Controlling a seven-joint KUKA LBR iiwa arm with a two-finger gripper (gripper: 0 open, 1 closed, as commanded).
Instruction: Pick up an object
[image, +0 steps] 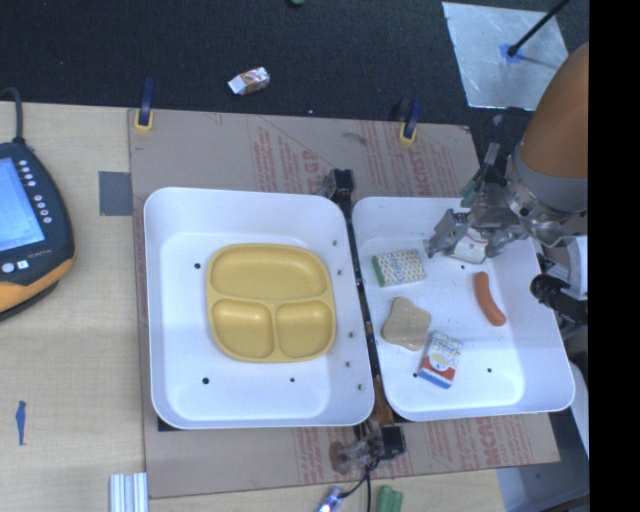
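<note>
Overhead, metal pincer (455, 235), grip state unclear, hovers near glossy sausage (489, 298) and flat beige slab (406, 323).

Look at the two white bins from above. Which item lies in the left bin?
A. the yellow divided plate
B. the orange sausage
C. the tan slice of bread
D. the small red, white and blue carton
A: the yellow divided plate lies alone in the left bin, while the sausage, bread slice and carton lie in the right bin.
</note>
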